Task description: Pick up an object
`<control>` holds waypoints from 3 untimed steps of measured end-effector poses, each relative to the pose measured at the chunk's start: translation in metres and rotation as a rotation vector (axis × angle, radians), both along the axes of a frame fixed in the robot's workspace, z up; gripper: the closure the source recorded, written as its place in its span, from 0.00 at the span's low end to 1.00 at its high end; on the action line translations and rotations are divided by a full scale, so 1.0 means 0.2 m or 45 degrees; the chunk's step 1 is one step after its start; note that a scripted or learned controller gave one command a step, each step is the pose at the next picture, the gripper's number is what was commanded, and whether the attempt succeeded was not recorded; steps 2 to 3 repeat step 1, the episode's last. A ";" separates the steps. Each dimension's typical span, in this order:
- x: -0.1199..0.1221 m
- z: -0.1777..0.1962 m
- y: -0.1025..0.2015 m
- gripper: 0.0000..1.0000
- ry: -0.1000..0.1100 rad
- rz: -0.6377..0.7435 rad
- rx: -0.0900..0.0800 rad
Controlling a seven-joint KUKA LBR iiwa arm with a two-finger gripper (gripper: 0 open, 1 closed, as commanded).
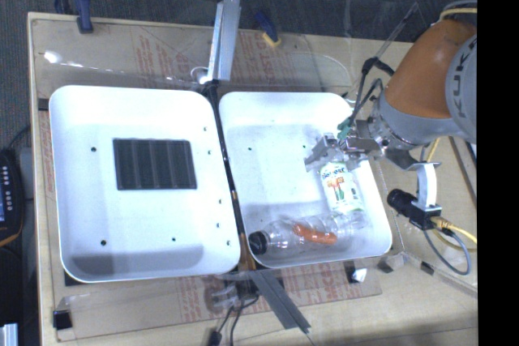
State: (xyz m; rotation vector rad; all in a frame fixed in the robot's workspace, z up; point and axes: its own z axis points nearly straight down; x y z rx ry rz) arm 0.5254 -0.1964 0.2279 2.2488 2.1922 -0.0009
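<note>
My gripper (327,150) hangs over the right part of the right bin (268,113), reaching in from the right. Just below it in the view lies a white packet (341,189) with green and orange print, its top end touching or under the gripper; I cannot tell which. A clear plastic bottle (302,234) with a black cap (258,241) lies on its side along the bin's front wall, with something orange (315,236) showing through it. The packet's lower end meets the bottle.
The left bin (81,239) holds a flat black ribbed rectangle (154,164) near its middle. A grey metal bar (224,40) stands behind the seam between the bins. Blue clamps (81,8) sit on the bench's far edge.
</note>
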 end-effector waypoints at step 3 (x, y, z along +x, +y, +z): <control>0.13 -0.10 -0.04 0.00 0.000 0.148 0.000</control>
